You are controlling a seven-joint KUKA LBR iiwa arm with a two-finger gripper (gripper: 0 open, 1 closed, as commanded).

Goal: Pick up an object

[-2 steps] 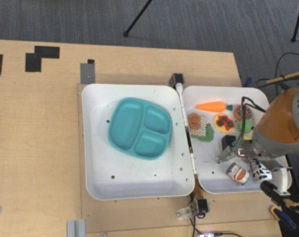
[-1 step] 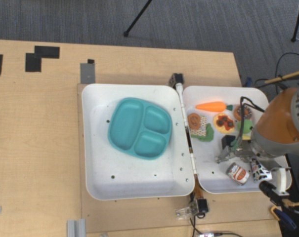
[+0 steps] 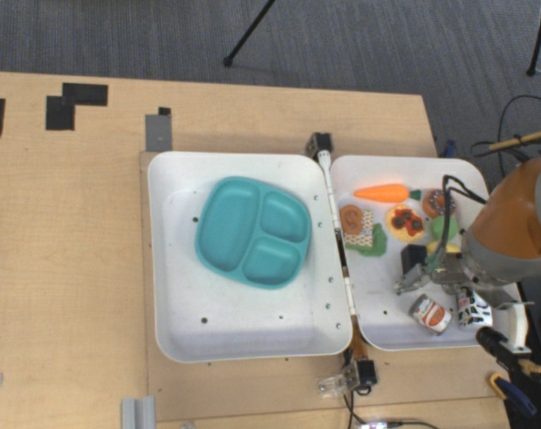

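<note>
Teal tray (image 3: 252,231) mid left bin (image 3: 176,329)

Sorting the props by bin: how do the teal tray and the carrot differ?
The teal tray is broad, with three compartments; the carrot is slim and tapered. The tray is teal, the carrot orange. The tray lies in the left bin, the carrot in the right bin among other toys. Both lie flat.
</note>
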